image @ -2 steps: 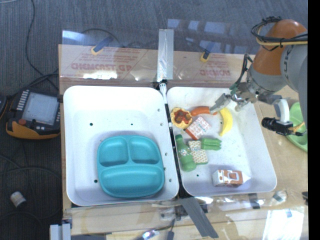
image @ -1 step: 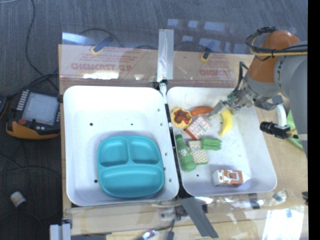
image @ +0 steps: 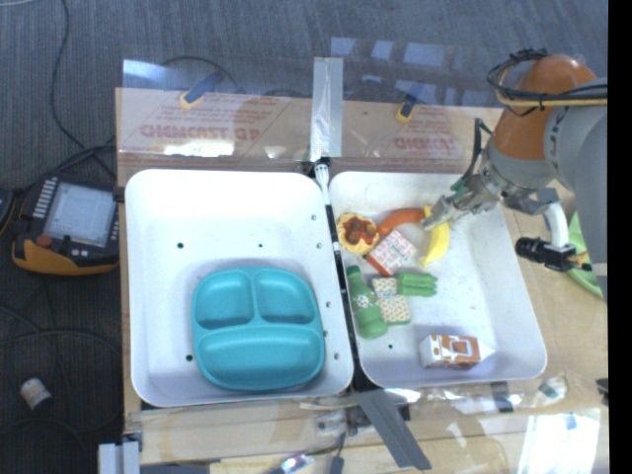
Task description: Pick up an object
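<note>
Over right bin (image: 513, 294), gripper (image: 441, 215) hanging low, tips touching banana (image: 435, 244) beside carrot (image: 399, 219); grip state unclear, cannot tell. Teal tray (image: 259, 326) lying in left bin (image: 158, 215).

A teal tray (image: 259, 324) is seen in a white bin (image: 158, 205); a yellow banana (image: 436, 245) and an orange-white box (image: 449, 350) are shown nearby.

Landmark: right bin (image: 513, 294). Gripper (image: 441, 213) sits low over its upper middle, beside a yellow banana (image: 436, 245) and an orange carrot (image: 399, 217). Toy pizza slice (image: 357, 231) near its left wall, green pieces (image: 371, 309) below that, small boxed item (image: 450, 350) toward its lower edge. Left of it, a second bin (image: 158, 215) holds a teal divided tray (image: 259, 326).
</note>
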Available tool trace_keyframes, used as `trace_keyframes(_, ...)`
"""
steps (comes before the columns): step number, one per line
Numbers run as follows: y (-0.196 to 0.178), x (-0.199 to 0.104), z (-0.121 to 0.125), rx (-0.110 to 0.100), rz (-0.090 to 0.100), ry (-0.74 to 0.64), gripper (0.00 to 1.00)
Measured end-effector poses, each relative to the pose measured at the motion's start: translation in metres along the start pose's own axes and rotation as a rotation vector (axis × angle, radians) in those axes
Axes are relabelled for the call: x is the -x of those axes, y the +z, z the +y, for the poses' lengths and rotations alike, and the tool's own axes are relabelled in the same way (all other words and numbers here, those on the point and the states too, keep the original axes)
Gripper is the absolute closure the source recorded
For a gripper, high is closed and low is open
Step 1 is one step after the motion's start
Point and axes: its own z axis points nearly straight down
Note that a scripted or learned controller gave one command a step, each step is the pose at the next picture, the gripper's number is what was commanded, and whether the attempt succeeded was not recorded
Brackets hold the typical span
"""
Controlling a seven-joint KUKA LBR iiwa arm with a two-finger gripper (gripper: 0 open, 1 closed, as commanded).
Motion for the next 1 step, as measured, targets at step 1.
trace_keyframes(1,-0.0989,-0.0178,-0.0377,0.0,-0.003,0.084,1.0)
